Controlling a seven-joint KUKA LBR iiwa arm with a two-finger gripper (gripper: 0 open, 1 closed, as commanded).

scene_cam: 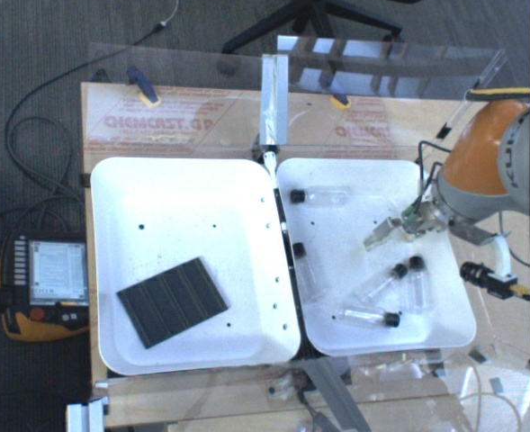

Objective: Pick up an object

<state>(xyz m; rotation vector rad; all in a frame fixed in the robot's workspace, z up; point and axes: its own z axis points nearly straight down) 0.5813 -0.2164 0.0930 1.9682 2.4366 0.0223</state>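
Arm (480, 165) low over right bin (444, 331)

The wooden bench (202, 120) is carrying two shallow white bins side by side, the left bin (188, 259) and the right bin (377, 252) touching along their inner rims, while a clear plastic sheet (193, 124) is lying behind them, held by two clamps.

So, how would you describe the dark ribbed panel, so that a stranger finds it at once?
Look at the left white bin of the two shallow bins. In its lower part lies a flat, dark grey rectangular ribbed panel, turned at a slant. Unlike the small clear black-capped tubes in the right white bin, it is large and opaque.
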